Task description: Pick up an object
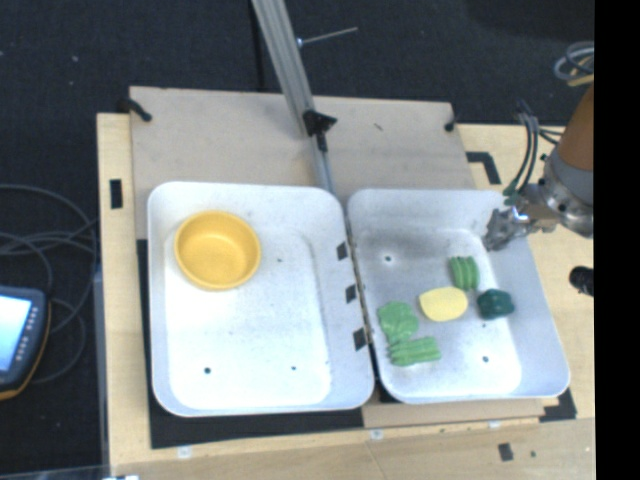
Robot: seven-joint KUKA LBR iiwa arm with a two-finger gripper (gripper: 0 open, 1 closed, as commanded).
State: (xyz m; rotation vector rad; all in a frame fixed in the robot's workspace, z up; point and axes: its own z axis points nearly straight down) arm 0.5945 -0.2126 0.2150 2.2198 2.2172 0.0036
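The gripper [502, 228] hovers at the right bin's [420, 208] far edge (its state I cannot tell). The dark green piece [494, 303] lies nearest, beside a yellow one [443, 304]; crowding could spoil a grasp.

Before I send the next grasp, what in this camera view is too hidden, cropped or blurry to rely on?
- Gripper: small and blurred at the right bin's far right rim; finger state unreadable.
- Arm: cut off by the view's right side.
- Dark green object: too small to identify.
- Handheld screen: cropped by the left edge.
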